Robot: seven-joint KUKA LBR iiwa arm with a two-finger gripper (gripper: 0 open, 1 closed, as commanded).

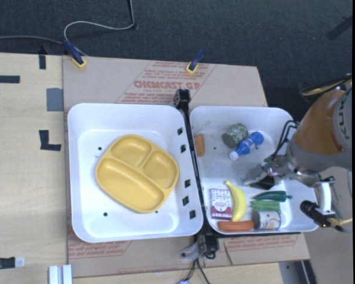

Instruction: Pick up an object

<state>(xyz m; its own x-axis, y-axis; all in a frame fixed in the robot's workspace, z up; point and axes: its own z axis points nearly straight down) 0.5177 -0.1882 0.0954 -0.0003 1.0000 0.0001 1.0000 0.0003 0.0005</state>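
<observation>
My gripper point(255, 181) hangs over the middle of the right bin point(216, 118), open, with nothing between its fingers. Just below it lie green pods point(270, 197) and a yellow banana point(238, 200). A small blue bottle point(247, 145) and a grey-green can point(235, 135) lie up and to its left. Along the bin's front edge lie a red-and-white box point(220, 201), an orange sausage-shaped piece point(235, 225) and a small tin point(268, 220). A small orange item point(199, 145) lies by the divider.
The left bin point(83, 158) holds a yellow divided plate point(139, 173). A black divider strip point(189, 164) runs between the bins. The arm's orange band point(320, 129) stands over the right bin's right wall. Yellow clamps point(76, 56) grip the cardboard's far edge.
</observation>
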